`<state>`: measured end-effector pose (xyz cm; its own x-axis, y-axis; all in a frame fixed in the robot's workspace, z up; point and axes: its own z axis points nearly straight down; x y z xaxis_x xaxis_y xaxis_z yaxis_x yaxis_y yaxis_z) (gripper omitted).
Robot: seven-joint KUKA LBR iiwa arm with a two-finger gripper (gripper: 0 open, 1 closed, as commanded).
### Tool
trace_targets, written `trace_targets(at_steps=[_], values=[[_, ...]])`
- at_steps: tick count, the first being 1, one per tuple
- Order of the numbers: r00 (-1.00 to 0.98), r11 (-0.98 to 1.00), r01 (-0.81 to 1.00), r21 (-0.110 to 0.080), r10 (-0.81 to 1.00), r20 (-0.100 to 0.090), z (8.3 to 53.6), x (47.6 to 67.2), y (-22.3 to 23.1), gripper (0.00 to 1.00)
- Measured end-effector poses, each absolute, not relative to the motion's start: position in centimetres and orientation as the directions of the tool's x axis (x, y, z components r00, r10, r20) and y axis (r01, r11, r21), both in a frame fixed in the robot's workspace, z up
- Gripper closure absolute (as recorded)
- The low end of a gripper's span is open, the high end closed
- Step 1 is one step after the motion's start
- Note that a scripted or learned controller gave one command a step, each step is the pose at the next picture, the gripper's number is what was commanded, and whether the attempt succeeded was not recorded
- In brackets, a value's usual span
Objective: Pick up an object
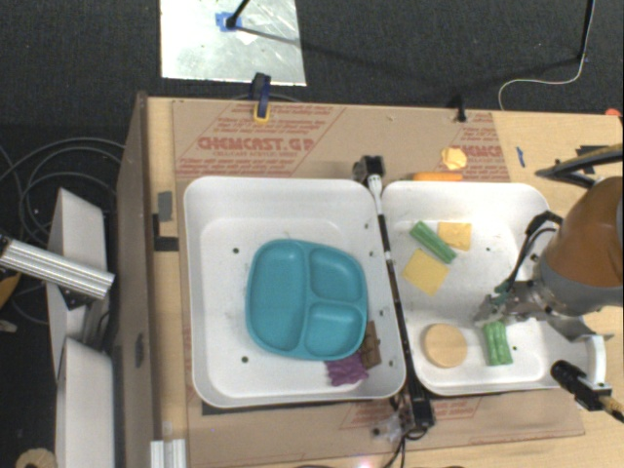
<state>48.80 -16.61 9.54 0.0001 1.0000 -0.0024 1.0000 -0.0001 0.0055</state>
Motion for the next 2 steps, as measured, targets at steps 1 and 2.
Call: trace_targets(at_steps=[1,2], values=[[-0.011,0.011,1.000,0.016,1.000,-0.002,20.5,53.8,-13.0,1.00],[-0.012,0.012,1.000,0.004,1.000,0.000,19.5,57.5,-5.2,1.00]])
